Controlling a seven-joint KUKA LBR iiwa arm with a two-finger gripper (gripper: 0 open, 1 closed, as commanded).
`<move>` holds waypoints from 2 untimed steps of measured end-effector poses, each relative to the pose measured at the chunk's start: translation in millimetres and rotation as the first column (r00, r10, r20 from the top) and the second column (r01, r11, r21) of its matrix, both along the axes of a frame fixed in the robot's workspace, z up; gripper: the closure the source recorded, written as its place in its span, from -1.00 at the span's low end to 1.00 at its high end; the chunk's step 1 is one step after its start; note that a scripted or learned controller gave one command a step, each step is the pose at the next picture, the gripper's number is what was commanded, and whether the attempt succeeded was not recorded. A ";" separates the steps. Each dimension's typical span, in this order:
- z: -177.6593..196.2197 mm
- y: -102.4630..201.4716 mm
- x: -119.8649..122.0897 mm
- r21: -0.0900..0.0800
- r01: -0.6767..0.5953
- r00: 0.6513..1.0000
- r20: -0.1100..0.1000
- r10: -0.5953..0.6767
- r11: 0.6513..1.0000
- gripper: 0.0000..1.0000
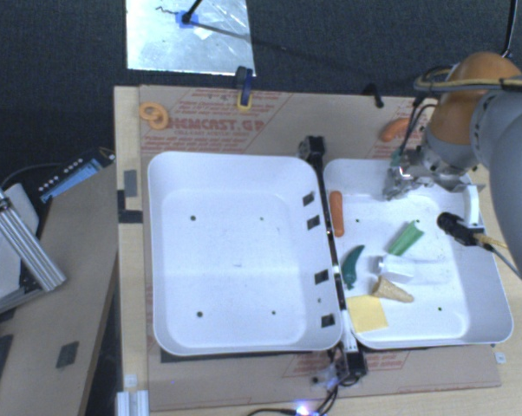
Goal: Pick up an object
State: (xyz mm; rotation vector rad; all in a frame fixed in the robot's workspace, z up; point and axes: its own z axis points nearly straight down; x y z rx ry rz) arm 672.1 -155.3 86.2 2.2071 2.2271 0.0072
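The right bin (482, 319) holds several small objects. An orange stick (336, 212) lies by its left wall. A light green piece (406, 238) sits near the middle, with a dark green curved piece (352, 265), a white piece (398, 269), a tan cone (393, 290) and a yellow square (367, 313) towards the front. My gripper (400, 182) hangs over the back of the right bin, up and to the right of the orange stick and apart from the objects. Nothing shows in its grasp.
The left bin (235, 258) lies beside the right one, a black divider (326, 232) between them. An orange object (394, 130) and an orange ring (153, 115) lie on the cardboard behind the bins. A yellow and blue clamp (244, 89) stands at the back edge.
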 end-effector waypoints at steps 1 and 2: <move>167.6 -35.4 -0.9 -0.006 0.008 1.000 0.011 -0.008 1.000 1.00; 304.5 -27.0 -1.9 -0.005 0.003 1.000 0.013 -0.003 1.000 1.00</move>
